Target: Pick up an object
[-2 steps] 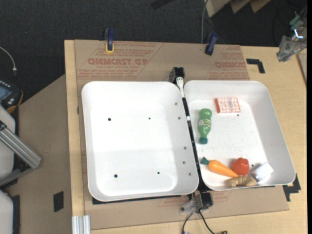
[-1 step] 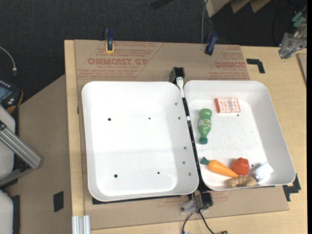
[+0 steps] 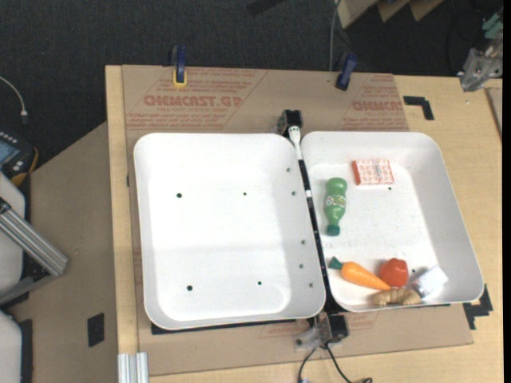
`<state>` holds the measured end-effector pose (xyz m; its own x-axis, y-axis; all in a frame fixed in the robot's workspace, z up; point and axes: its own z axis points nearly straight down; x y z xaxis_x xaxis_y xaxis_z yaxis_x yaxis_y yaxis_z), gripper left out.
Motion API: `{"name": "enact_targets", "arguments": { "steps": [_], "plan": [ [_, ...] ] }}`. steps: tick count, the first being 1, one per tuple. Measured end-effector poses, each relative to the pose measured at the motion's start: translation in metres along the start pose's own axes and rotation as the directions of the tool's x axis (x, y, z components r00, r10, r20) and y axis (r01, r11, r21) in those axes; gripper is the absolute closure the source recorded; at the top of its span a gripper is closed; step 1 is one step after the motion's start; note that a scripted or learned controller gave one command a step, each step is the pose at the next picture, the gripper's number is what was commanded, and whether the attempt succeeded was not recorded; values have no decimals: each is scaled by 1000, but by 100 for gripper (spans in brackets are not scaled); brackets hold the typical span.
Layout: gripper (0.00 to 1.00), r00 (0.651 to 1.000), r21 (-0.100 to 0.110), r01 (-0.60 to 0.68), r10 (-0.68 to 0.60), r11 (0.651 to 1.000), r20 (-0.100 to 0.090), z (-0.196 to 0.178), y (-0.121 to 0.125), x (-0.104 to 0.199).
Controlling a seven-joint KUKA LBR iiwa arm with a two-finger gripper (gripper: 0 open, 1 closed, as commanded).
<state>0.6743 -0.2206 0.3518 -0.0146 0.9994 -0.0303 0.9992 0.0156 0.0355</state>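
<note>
At the left of the frame, the left bin (image 3: 223,230) sits on the cardboard-covered counter (image 3: 120,214), its white floor marked by a few small dark dots. That side looks like the drop-off half, which would explain why the objects are gathered elsewhere. Two blue clamps, one at the upper left (image 3: 180,64) and one at the upper middle (image 3: 346,70), pinch the cardboard sheet at its far edge, presumably to keep it from sliding under the bins.

Moving right, the two bins touch along a dark seam down the middle. The right bin (image 3: 447,190) holds all the candidates for picking. A green bottle (image 3: 334,204) lies on its side just beside the seam, well apart from the rest, so it looks the easiest to reach cleanly. A red-and-white card (image 3: 373,171) lies flat near the top of the bin. At the lower edge, an orange carrot (image 3: 359,274), a red tomato (image 3: 394,271), a tan ginger-like piece (image 3: 396,297) and a small white piece (image 3: 431,279) crowd together, touching or nearly so, which would likely make a clean grasp harder.

No object is lifted yet. Whether the end effector is wide or narrow I cannot tell.
</note>
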Motion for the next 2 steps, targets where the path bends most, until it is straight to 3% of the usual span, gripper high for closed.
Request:
{"name": "enact_targets", "arguments": {
  "steps": [2],
  "plan": [
    [100,1000,-9,2,-2,1000,6,-22,2,0]
  ]
}}
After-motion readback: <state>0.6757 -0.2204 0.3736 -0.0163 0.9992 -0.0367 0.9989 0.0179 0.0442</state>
